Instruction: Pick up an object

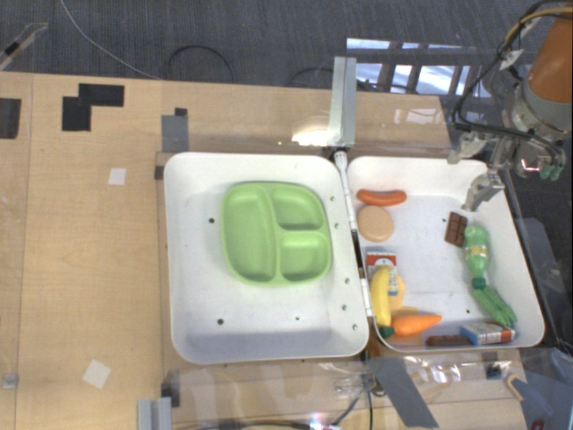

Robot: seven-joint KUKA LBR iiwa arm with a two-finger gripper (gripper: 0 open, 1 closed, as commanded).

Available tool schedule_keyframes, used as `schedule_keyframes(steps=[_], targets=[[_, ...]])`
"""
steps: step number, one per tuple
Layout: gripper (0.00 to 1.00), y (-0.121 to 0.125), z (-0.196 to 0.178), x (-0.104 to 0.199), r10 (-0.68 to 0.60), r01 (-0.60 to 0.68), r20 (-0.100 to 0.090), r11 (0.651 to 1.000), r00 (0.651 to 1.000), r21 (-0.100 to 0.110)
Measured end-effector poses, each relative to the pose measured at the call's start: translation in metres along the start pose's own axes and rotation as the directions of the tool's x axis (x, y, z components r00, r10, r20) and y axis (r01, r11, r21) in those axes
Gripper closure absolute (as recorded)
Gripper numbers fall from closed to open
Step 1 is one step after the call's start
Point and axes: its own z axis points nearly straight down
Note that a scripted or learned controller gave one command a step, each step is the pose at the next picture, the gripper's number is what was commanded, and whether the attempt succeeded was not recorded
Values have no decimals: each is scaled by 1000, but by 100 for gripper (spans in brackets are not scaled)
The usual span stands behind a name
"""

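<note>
1. Gripper (488, 184) hung over the far right corner of the right bin (421, 179), on the grey arm (537, 79) that reached in from the right with its orange band at the frame's edge.
2. Fingers (483, 190) showed as a small grey tip pointing down and to the left; whether they stood apart or closed could not be told, and nothing was seen between them.
3. The chocolate bar (457, 229) lay just below and to the left of the fingers, the nearest thing to them, though contact could not be judged.
4. The green bottle (476, 251) lay beside the chocolate bar along the bin's right wall, with a green vegetable (494, 305) below it.
5. The sausage (381, 198) and the round tan bun (376, 224) lay at the bin's far left, well apart from the fingers.
6. A small red and white carton (380, 261) sat above the banana (382, 299), and the carrot (416, 323) lay across the near end.
7. A dark bar (442, 339) and a small blue and white box (488, 334) rested along the near wall.
8. The left bin (192, 312) held a green divided plate (274, 232), upright and roughly central.
9. Both bins sat side by side on the wooden counter (81, 267).
</note>
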Motion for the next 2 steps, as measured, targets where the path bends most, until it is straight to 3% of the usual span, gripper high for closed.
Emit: schedule_keyframes(steps=[1, 2], targets=[[0, -41, 107, 23, -40, 40, -11, 999, 999, -2], [0, -44, 164, 33, 31, -32, 5, 1000, 999, 2]])
